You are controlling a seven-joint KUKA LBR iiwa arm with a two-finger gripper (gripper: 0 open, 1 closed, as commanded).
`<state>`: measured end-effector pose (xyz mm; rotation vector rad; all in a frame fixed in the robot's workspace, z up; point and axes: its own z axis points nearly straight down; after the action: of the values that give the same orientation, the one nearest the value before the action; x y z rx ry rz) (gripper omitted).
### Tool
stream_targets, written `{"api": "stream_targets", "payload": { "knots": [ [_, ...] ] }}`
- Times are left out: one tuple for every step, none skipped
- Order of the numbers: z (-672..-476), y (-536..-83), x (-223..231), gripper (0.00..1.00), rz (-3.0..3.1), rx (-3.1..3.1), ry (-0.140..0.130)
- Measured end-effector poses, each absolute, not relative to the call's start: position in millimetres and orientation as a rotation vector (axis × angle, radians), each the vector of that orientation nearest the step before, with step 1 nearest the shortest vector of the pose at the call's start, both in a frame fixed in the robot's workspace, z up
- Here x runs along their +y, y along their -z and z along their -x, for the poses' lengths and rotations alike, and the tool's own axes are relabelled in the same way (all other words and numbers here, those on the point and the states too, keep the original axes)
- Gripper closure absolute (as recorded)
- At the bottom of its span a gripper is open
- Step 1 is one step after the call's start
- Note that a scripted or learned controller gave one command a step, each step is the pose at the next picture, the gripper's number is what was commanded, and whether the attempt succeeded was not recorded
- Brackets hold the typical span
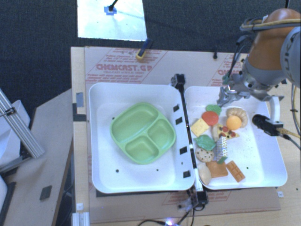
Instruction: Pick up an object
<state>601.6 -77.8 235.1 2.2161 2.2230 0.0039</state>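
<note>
Two white bins sit side by side on the table (pixel 117 65); toy food crowds the right bin (pixel 268 159). Poised above the tomato (pixel 210 118) and green leaf (pixel 213 108), the hand (pixel 227 97) appears slightly open, holding nothing. Such tight packing may cause a glancing, failed pinch.

Grey arm (pixel 282 55), orange band, thin black cables (perhaps two), small metallic tool (pixel 227 96)
</note>
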Motion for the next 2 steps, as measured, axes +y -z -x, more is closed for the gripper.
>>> {"api": "stream_targets", "payload": {
  "knots": [
    [-600.2, -229, -85, 1.00, -2.219, 2.221, -0.001],
    [-603.5, -215, -73, 1.00, -2.215, 2.226, -0.001]
  ]
}}
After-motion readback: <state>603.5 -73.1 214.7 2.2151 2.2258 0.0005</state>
